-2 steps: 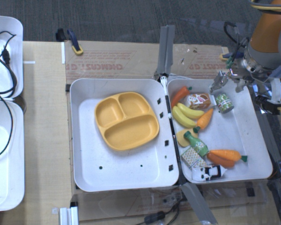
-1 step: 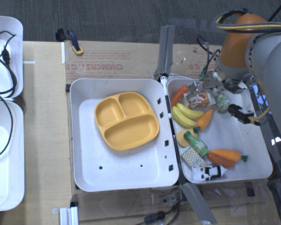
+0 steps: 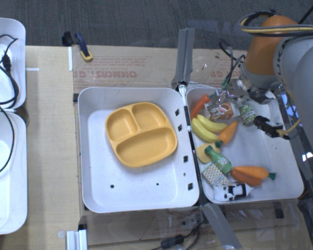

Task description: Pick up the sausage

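My gripper (image 3: 223, 99) hangs low over the back of the right bin (image 3: 281, 155), reaching in from the upper right. Directly under it lies a small brownish-red piece with pale wrapping, which looks like the sausage (image 3: 225, 111). The gripper's body hides part of it, and I cannot make out whether anything is held. Two bananas (image 3: 208, 128) lie just in front of it, and an orange carrot (image 3: 228, 132) leans against them.
The right bin also holds a red-orange piece (image 3: 198, 106), a grey-green can (image 3: 248, 113), a green bottle (image 3: 219, 160), two carrots (image 3: 253, 173), a patterned packet (image 3: 214, 175) and a black-and-white toy (image 3: 232, 191). A yellow divided plate (image 3: 141, 134) lies in the left bin (image 3: 94, 181).
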{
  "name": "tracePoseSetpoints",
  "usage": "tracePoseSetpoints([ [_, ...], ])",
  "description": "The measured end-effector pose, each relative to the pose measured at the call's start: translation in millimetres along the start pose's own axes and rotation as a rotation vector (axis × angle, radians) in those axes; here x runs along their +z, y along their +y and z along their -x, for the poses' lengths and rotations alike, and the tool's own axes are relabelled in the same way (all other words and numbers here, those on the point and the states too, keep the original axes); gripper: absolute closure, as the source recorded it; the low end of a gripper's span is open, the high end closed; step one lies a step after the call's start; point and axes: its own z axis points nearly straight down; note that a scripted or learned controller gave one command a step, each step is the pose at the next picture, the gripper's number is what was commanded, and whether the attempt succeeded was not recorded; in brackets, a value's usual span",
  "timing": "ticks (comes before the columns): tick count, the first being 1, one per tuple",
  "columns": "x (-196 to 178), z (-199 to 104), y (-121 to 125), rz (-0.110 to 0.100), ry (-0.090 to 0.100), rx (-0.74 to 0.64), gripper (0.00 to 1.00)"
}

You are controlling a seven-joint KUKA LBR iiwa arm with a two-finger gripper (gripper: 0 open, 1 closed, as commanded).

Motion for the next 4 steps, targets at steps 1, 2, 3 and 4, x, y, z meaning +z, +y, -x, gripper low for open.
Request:
tracePoseSetpoints([
  [1, 0.0, 0.0, 0.0, 0.000, 0.000, 0.000, 0.00],
  [2, 0.1, 0.0, 0.0, 0.000, 0.000, 0.000, 0.00],
  [3, 0.1, 0.0, 0.0, 0.000, 0.000, 0.000, 0.00],
  [4, -12.6, 2.9, 1.5, 0.005, -0.007, 0.000, 1.00],
])
